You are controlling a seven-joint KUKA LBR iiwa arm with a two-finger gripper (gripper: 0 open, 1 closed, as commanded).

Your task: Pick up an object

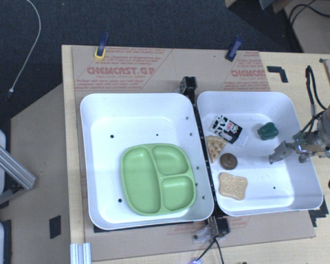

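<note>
Arm: enters at the frame's right edge, mid-height.
End effector [279, 154]: low, pointing left, nothing visibly between its fingers.

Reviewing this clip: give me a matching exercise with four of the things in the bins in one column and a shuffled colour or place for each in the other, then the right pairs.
Things:
1. divided plate
2. small block
3. round cookie
4. toast-like slice

Descriptions:
A. dark green, in the right bin's upper right part
B. brown, mid-left in the right bin
C. light green, in the left bin
D. pale tan, the right bin item nearest the bottom of the view

Pairs: 1-C, 2-A, 3-B, 4-D
</note>
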